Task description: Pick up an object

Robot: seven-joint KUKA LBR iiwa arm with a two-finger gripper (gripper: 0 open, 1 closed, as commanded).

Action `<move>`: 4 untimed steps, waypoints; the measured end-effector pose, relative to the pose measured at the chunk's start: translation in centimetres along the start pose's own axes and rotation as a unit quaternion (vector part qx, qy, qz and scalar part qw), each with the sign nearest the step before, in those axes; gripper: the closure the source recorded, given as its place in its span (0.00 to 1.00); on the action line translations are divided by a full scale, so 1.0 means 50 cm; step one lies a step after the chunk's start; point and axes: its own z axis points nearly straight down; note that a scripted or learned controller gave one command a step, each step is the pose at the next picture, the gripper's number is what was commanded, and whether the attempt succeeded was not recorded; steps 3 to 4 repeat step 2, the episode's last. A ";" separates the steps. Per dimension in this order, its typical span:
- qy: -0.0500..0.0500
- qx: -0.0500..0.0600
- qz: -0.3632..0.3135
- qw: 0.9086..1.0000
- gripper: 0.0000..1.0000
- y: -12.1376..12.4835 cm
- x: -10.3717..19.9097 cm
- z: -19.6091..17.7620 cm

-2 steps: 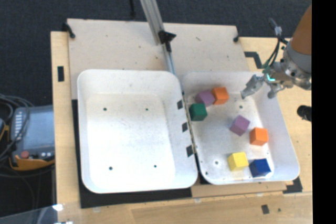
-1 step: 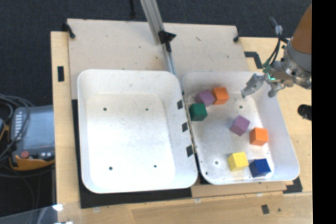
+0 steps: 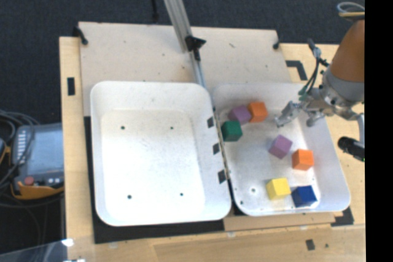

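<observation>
Overhead, the gripper [image 3: 299,115] hangs at 2 o'clock of the right bin [image 3: 331,199], fingers spread wide with nothing between them. Blocks lie scattered below: a purple block [image 3: 241,114] touching an orange block [image 3: 258,111] at 11 o'clock, a green block [image 3: 231,131] just beside them (against the bin's 9 o'clock wall). A second purple block [image 3: 280,146] sits near centre, another orange block [image 3: 303,159] at 4 o'clock. Yellow block [image 3: 277,188] and blue block [image 3: 304,196] sit together at 6 o'clock.
</observation>
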 end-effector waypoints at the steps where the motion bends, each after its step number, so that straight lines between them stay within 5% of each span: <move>1: 0.000 0.000 0.000 1.000 0.00 -0.022 -0.005 0.102; 4: 0.000 -0.004 0.001 1.000 0.00 -0.018 -0.006 0.146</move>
